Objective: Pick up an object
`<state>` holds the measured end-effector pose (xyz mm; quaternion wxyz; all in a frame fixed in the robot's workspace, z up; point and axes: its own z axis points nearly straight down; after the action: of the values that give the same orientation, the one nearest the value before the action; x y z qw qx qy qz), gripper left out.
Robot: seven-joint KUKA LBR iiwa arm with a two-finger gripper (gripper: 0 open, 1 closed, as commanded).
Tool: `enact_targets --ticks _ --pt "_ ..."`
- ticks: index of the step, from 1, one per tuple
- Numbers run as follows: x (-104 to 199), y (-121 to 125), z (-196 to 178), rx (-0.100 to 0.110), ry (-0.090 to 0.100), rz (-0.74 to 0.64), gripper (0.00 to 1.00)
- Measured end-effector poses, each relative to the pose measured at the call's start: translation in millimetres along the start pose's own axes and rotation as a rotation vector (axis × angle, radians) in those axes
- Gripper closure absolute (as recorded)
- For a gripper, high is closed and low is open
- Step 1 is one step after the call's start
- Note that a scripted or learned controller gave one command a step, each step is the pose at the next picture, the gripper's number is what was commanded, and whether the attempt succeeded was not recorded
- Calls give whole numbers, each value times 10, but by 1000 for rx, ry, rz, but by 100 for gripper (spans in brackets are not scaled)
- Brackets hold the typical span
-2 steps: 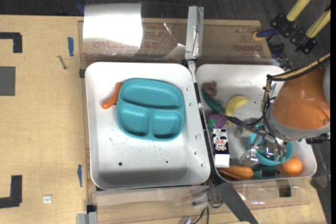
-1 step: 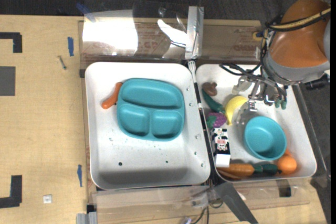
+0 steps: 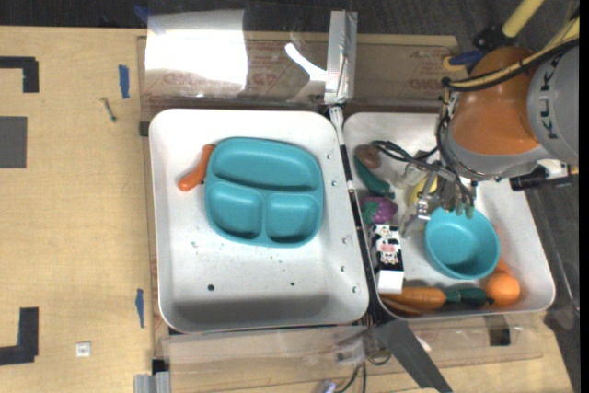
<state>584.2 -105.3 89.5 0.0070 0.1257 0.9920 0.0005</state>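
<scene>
Gripper (image 3: 444, 201) down in right bin (image 3: 538, 225), just above teal bowl (image 3: 461, 244) rim. Carrot (image 3: 421, 296), orange ball (image 3: 503, 289) along near wall. Left bin (image 3: 175, 225): teal divided plate (image 3: 263, 190) (orange piece (image 3: 193, 173) poking out beside it).

Tray (image 3: 262, 190) in left bin (image 3: 175, 281), bowl (image 3: 462, 246) in right bin (image 3: 538, 239).
</scene>
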Motion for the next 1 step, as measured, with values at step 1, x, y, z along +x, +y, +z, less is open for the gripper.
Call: enact_targets --ticks 1 --pt "-33 17 -131 -1 -12 -2 100"
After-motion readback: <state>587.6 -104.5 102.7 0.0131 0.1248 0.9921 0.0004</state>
